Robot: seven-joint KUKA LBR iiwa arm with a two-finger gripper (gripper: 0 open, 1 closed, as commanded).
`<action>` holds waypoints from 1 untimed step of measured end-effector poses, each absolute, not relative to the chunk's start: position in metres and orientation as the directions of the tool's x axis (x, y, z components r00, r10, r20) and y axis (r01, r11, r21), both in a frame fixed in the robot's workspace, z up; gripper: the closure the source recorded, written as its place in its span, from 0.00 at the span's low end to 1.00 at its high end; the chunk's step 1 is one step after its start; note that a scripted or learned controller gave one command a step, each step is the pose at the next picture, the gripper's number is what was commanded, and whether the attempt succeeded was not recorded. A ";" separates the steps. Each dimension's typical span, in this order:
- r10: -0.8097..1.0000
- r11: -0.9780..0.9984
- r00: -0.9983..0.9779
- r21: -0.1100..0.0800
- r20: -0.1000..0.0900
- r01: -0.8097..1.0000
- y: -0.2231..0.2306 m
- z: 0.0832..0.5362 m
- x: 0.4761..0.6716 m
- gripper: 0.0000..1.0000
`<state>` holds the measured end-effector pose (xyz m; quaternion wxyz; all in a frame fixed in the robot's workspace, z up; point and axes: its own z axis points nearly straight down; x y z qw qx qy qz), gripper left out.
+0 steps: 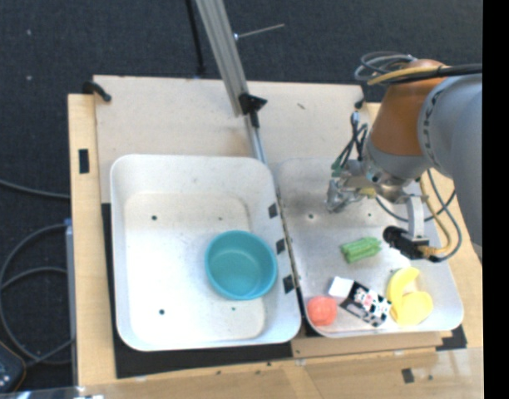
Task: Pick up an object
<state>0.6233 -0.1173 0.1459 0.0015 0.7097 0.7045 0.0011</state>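
My pincer (338, 199) sits low over the upper left part of the right bin (304, 181), above bare floor, with the orange-banded wrist (400, 127) directly over it. I cannot tell from this slanted view whether it is wide or narrow; nothing is visible in its grip, so I log it as carrying nothing. Candidate objects all lie nearer the front of the same bin: a green block (360, 249) closest to me, just below and to the right of the pincer; a yellow object (408, 296) at the front right; a small white piece (340, 287) touching or nearly touching a black-and-white object (367, 305); and an orange-red ball (323, 310) against the front left corner. The teal bowl (240, 263) sits alone in the left bin (130, 189), well apart from me. Judgement: the green block is the best target, since it is nearest and stands free of its neighbours, with bare floor all round. To do it well I should move towards the front of the bin, centre over the block, and turn the wrist so the closing direction crosses its short side, as it lies slightly tilted. The ball at the wall and the crowded pair are poorer choices; a wall or a neighbour could block one side of the grip.
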 end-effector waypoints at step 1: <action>1.000 0.003 -0.003 0.006 -0.001 1.000 -0.114 0.191 0.628 1.00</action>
